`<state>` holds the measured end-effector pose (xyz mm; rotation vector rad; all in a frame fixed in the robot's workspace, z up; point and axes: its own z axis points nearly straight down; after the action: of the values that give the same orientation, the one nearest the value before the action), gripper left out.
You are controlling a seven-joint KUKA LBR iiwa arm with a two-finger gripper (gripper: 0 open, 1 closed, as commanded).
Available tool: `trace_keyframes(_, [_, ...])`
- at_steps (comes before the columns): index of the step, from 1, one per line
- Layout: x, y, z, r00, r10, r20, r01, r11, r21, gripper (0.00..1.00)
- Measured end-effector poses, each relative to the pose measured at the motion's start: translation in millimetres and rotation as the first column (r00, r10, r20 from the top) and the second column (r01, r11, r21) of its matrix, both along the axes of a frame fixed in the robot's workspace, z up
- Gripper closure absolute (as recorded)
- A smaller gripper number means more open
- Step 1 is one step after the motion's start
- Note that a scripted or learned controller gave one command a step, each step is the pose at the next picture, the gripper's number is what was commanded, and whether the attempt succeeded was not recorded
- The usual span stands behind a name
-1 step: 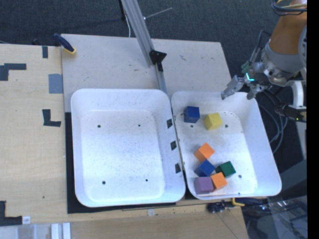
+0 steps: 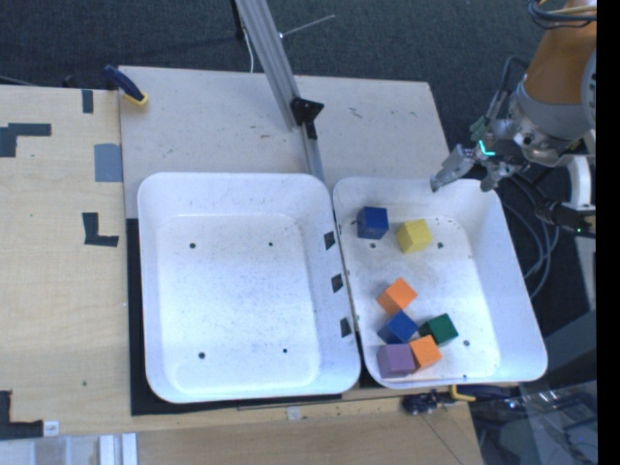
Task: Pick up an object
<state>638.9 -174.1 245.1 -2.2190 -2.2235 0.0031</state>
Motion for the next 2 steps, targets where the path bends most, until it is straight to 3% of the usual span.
trace_keyframes(2, [-5, 5, -122, 1.0, -0.001, -0.007, 0.001, 1.0, 0.001, 0.0])
